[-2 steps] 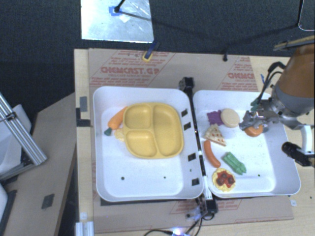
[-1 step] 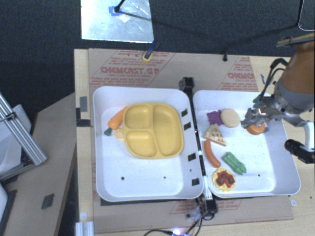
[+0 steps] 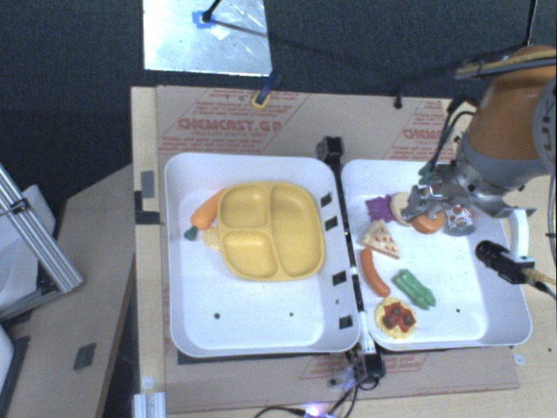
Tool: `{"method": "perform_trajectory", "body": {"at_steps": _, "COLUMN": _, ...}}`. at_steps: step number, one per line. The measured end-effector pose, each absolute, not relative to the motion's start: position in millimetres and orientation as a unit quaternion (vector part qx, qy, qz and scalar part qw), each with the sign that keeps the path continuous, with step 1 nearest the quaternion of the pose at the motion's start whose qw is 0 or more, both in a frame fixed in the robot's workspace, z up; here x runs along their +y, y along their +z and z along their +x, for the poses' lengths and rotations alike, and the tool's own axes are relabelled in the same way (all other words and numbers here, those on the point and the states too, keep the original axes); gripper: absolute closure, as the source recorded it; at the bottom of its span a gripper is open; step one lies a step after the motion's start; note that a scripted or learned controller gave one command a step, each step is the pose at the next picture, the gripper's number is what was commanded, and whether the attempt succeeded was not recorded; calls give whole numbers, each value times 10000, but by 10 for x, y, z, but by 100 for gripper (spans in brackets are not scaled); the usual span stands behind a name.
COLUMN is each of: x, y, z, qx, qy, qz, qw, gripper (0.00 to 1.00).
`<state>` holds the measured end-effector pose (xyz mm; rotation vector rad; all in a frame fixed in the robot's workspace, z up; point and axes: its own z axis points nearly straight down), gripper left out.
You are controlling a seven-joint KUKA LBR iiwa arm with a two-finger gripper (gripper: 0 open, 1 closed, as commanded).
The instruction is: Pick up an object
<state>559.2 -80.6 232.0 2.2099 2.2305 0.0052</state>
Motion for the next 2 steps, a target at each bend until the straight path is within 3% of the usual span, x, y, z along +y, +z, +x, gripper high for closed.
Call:
{"method": "perform_trajectory", "body": {"at_steps": 1, "x": -343, "y": 2264, "z": 5775, "qx": 7104, "qy": 18, "qz": 7038, "qw": 7, "gripper": 100}}
{"method": "perform_trajectory", "body": {"at_steps": 2, "x": 174, "y": 2340, "z": 5795, "qx": 7107, "qy": 19, "qz": 7035, "qw": 2, "gripper": 100}}
